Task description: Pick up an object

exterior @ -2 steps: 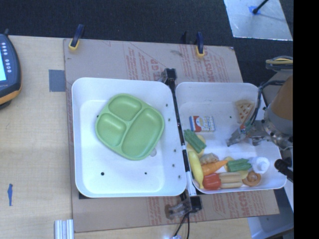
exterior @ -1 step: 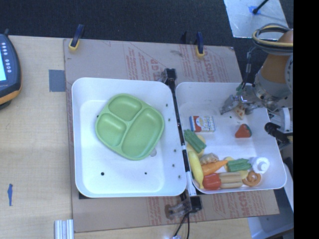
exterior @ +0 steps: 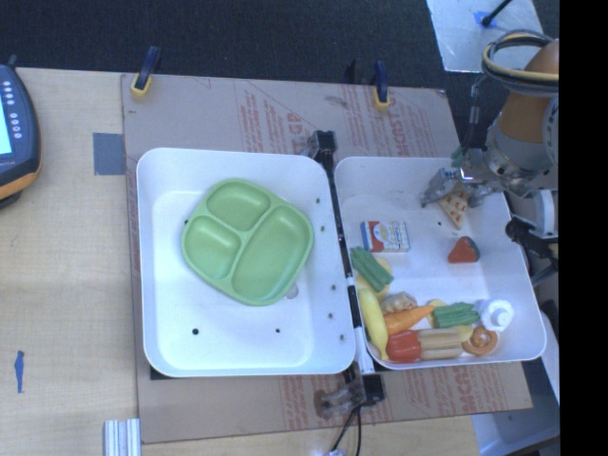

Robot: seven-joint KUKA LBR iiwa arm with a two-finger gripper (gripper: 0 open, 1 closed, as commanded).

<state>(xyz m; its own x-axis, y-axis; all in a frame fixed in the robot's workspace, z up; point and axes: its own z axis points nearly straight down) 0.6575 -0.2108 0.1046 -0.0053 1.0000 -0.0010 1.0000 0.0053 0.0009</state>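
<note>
My gripper point(exterior: 457, 192) is over the far part of the right bin point(exterior: 528, 283), and its fingers look spread open. A small tan waffle-like piece point(exterior: 453, 211) lies right under and just in front of it; I cannot tell whether they touch. In the same bin I see a red strawberry-like piece point(exterior: 464, 250), a small white carton point(exterior: 386, 237), a green block point(exterior: 370, 269), a yellow banana point(exterior: 372, 323), a carrot point(exterior: 410, 317) and several more toy foods along the near wall.
The left bin point(exterior: 161, 255) holds a green divided plate point(exterior: 249, 240). A black clamp point(exterior: 325, 144) sits where the bins meet at the back. A handheld controller point(exterior: 13, 131) lies at the bench's far left.
</note>
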